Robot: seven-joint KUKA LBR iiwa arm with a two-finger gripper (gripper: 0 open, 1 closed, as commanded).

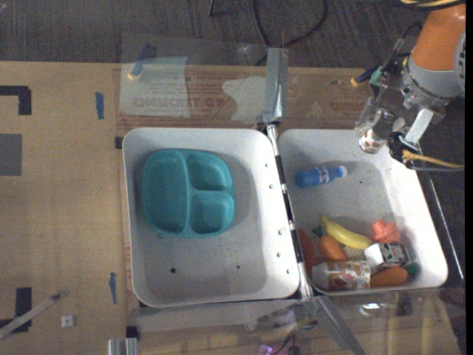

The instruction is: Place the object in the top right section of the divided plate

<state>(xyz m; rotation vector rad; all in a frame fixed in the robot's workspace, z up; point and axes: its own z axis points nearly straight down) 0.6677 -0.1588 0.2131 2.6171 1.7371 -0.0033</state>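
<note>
A teal divided plate point(187, 192) lies in the left bin point(148, 272), toward its upper left; its sections hold nothing. A small blue bottle point(318, 175) lies on its side in the upper part of the right bin point(436, 250). My gripper point(373, 137) hangs over the far right corner of the right bin, up and to the right of the blue bottle and apart from it. The wrist hides what lies under it.
Along the right bin's near edge sit a yellow banana point(346, 235), an orange carrot point(332, 249), a small orange toy point(385, 231), a white carton point(387, 254) and a white bottle point(341, 275). A metal divider point(275, 95) stands behind the bins.
</note>
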